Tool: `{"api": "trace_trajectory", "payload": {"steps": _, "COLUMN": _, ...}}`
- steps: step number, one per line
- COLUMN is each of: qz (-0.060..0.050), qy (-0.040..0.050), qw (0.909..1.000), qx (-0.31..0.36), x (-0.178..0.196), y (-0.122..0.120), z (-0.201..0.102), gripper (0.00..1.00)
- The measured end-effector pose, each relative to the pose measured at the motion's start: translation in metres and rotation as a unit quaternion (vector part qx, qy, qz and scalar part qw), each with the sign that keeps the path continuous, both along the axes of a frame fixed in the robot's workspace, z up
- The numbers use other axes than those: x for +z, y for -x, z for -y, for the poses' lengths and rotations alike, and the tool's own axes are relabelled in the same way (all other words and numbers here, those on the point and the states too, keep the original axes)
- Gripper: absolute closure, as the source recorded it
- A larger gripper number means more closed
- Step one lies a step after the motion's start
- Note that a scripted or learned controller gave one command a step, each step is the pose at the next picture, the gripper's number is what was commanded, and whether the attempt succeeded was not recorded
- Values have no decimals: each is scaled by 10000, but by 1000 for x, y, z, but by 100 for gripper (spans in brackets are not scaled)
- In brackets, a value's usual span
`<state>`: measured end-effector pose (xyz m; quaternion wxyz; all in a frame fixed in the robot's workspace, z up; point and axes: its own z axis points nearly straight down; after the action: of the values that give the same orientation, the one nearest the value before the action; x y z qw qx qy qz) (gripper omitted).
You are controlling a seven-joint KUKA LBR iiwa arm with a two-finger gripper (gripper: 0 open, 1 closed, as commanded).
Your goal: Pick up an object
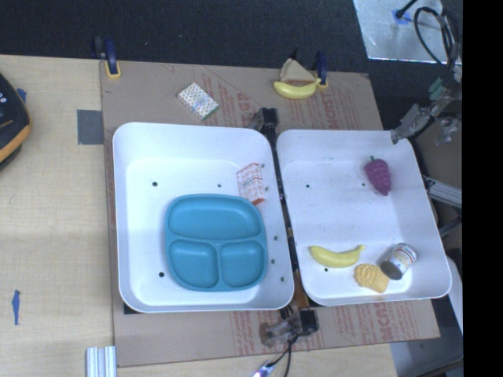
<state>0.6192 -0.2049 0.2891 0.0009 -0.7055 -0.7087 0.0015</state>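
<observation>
Nothing is lifted yet, and the risks are easy to read from how the pieces lie in the right-hand shallow white bin (357, 151). Down at five o'clock in that bin the small silver tin can (399, 261) sits touching or just beside the knobbly yellow toy (372, 277), close against the bin wall, so a descent there could nudge one into the other or clip the rim. The yellow plastic banana (336, 255), at six o'clock, lies flat and curved; a grasp across its thin body could slip off. The purple grape bunch (379, 175), alone at one o'clock, looks the cleanest target. In the left-hand white bin (126, 210) the blue divided plastic tray (215, 240) is broad and flat, likely too wide to pinch, with a small red-and-white packet (251, 183) at its one o'clock. The gripper (420, 118) hangs at the right bin's two o'clock corner, outside the rim, touching none of these; whether it is open or closed I cannot tell.
</observation>
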Motion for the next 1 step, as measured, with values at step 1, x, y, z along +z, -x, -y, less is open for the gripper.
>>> {"api": "trace_trajectory", "payload": {"steps": 1, "qz": -15, "qy": -5, "qw": 10000, "qx": 10, "x": -172, "y": -30, "z": 6, "gripper": 0}}
